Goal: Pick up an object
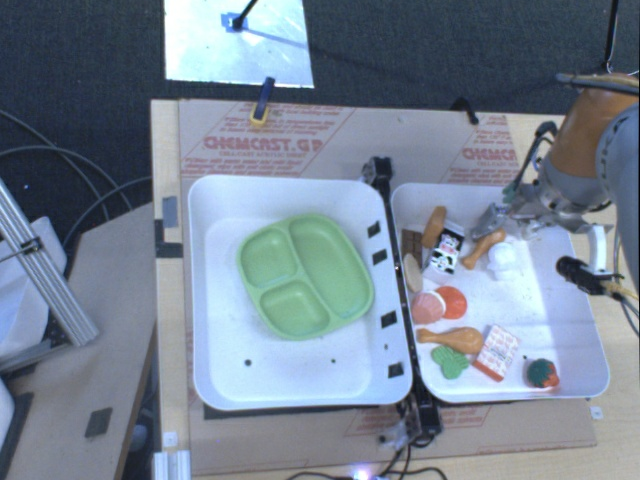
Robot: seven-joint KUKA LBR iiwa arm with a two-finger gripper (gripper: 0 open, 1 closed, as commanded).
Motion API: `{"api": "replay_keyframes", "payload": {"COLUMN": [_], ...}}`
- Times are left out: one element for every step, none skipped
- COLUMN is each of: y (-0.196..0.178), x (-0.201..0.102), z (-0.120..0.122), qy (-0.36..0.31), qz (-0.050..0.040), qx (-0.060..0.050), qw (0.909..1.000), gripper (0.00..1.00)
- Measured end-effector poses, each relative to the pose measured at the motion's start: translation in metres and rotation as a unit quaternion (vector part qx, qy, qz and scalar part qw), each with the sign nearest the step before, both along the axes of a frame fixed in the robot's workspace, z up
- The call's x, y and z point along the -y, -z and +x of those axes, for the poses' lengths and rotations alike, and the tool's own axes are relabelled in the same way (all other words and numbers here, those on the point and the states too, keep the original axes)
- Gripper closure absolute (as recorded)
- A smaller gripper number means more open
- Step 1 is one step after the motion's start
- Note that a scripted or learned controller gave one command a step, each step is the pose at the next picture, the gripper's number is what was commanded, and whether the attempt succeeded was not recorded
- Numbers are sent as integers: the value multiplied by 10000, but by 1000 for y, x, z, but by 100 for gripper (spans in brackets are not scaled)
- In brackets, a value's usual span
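Note:
My gripper [497, 218] hangs low over the back of the right bin [580, 353], below the grey wrist and its orange band. Just in front of it lie a tan drumstick-shaped toy [485, 247] and a small white lump [503, 258]. Left of these are a brown bottle-like piece [433, 225] and a black-and-white block [445, 254]. Nearer the front lie a red slice [453, 301], a pink slice [427, 308], another drumstick [452, 338], a green broccoli piece [450, 363], a red-and-white carton [497, 352] and a red-and-green fruit [541, 372].
The left bin [215, 368] holds a green divided plate [303, 274]. A black clamped divider [385, 268] separates the bins. A black part [585, 273] attached to the arm reaches over the right bin's right side. A metal sheet [238, 26] lies behind the bench.

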State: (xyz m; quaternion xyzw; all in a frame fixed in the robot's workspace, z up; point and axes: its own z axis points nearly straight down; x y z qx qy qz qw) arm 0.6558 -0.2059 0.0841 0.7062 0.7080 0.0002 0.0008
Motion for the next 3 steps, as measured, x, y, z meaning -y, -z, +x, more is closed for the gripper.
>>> {"api": "replay_keyframes", "payload": {"y": [-27,-1,0], "x": [0,0,1], "z": [14,9,-40], "qy": [-12,-3,12], "qz": [-4,-1,5], "qx": [25,5,-15], "qw": [10000,10000,10000], "gripper": [0,0,0]}}
